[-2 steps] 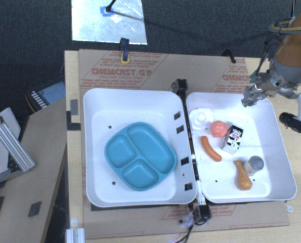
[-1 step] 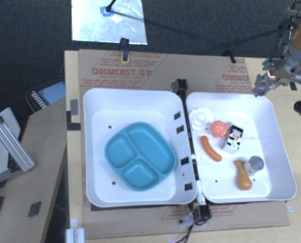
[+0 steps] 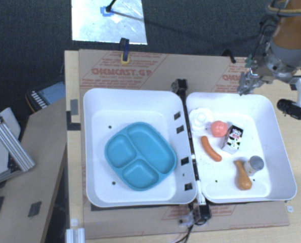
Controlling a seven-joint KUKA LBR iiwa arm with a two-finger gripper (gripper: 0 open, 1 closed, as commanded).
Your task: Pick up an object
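Observation:
The right bin (image 3: 276, 135) holds several small objects: a white lumpy piece (image 3: 200, 118), a pink ball (image 3: 219, 128), a black-and-white carton (image 3: 233, 138), an orange sausage (image 3: 211, 149), a tan bottle-shaped toy (image 3: 242, 175) and a small grey cup (image 3: 255, 163). My gripper (image 3: 247, 83) hangs above the far edge of the right bin, well clear of all the objects. Nothing shows between its fingertips.
The left bin (image 3: 99, 105) carries a blue divided plate (image 3: 139, 156). A black divider with clips (image 3: 186, 135) runs between the bins. A yellow clamp (image 3: 125, 54) sits on the cardboard behind the left bin. A black fixture (image 3: 292, 108) juts beside the right bin.

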